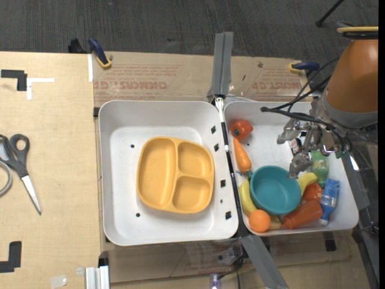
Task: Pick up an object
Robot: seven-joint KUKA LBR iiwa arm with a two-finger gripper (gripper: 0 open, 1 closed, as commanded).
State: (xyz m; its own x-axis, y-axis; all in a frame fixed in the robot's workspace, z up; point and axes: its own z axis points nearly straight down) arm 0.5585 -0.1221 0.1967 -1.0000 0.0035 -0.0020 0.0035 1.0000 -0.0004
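Hovering gripper (299,164) beside teal bowl (274,189)

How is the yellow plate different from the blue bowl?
The yellow plate is split into three sections; the teal-blue bowl is one round hollow. The plate looks wider and flatter, while the bowl looks smaller and deeper. The plate lies by itself in the left bin; the bowl sits in the right bin, crowded by toy food such as a carrot and an orange. Both are open side up.
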